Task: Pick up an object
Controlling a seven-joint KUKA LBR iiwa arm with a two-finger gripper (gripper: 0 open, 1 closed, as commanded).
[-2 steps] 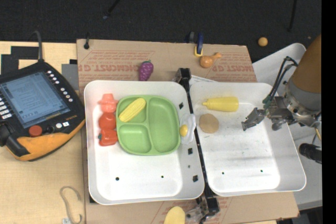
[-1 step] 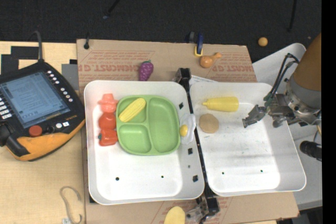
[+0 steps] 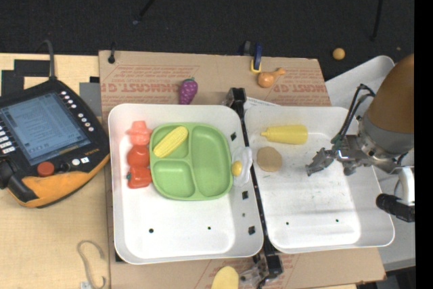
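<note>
In the right bin [image 3: 318,227] lie a yellow bottle-shaped toy [image 3: 284,135] near the far wall and a tan round piece [image 3: 269,159] near the left wall. My gripper [image 3: 333,164] hangs low over the right half of this bin, right of the tan piece and below the yellow toy. Its fingers [image 3: 315,164] are spread apart with nothing between them. The left bin [image 3: 176,227] holds a green divided plate [image 3: 196,169] with a corn cob [image 3: 169,141] on it. Red and pink toys [image 3: 139,156] lie left of the plate, and a small yellow piece [image 3: 237,169] sits at its right rim.
A purple grape bunch [image 3: 188,90] and an orange gourd [image 3: 269,76] rest on the cardboard behind the bins. An orange ball [image 3: 338,53] lies farther back. A teach pendant [image 3: 47,139] sits at the left, and a yellow object [image 3: 225,277] lies at the front edge.
</note>
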